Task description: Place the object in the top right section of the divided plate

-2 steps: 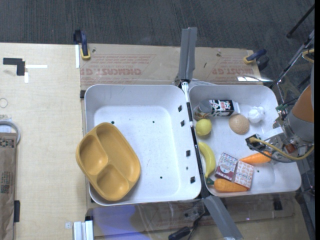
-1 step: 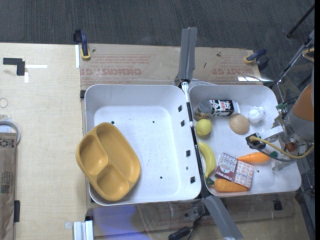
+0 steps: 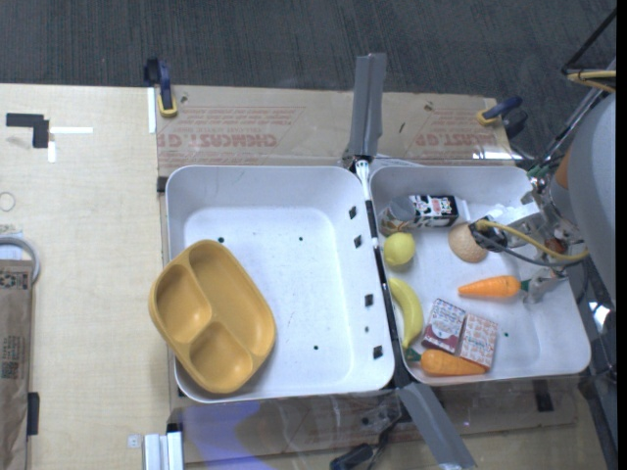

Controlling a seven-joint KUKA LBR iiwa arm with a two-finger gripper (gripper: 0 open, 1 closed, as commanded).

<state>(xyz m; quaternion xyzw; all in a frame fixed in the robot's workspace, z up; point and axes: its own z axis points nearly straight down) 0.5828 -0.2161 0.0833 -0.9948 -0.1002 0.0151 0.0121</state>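
Plate (image 3: 212,317): yellow-tan, three sections, sitting tilted in left bin (image 3: 294,204), lower-left corner, overhanging its rim. Arm (image 3: 593,179) enters at right edge over right bin (image 3: 549,351), near carrot (image 3: 490,287). Gripper (image 3: 537,287) partly visible; can't tell finger state.

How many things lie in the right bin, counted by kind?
Carrots: 2
Banana: 1
Lemon: 1
Potato: 1
Milk carton: 1
Boxes: 2
Total: 8
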